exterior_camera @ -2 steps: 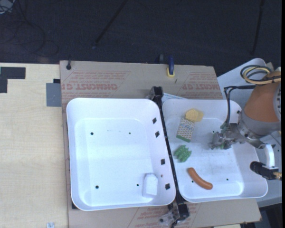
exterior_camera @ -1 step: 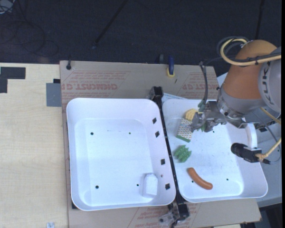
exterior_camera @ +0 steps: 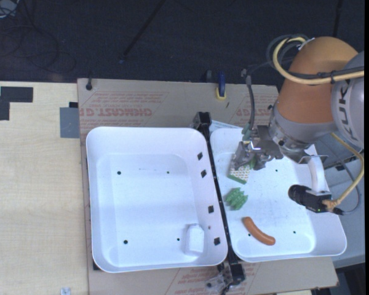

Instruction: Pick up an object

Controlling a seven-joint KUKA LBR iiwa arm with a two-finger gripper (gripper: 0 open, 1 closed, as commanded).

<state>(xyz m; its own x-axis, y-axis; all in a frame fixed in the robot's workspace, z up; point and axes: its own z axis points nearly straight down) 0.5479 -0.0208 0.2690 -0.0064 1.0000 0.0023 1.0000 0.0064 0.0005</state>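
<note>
The end effector (exterior_camera: 245, 160) is down on a flat green-dotted card (exterior_camera: 238, 174), grip unclear, near a small green toy (exterior_camera: 236, 198) and orange sausage (exterior_camera: 258, 231).

**One fixed camera, high above the bins**

A single camera looks down at a slant from above the surface (exterior_camera: 31, 183), set back enough to take in both white bins whole. The left bin (exterior_camera: 149, 139) fills the middle of the frame; the right bin (exterior_camera: 295, 241) sits toward the lower right. The arm (exterior_camera: 317, 82) enters from the right edge, in the upper right of the frame. Along the top of the frame lies dark floor (exterior_camera: 141, 29) beyond the surface's far edge.
</note>
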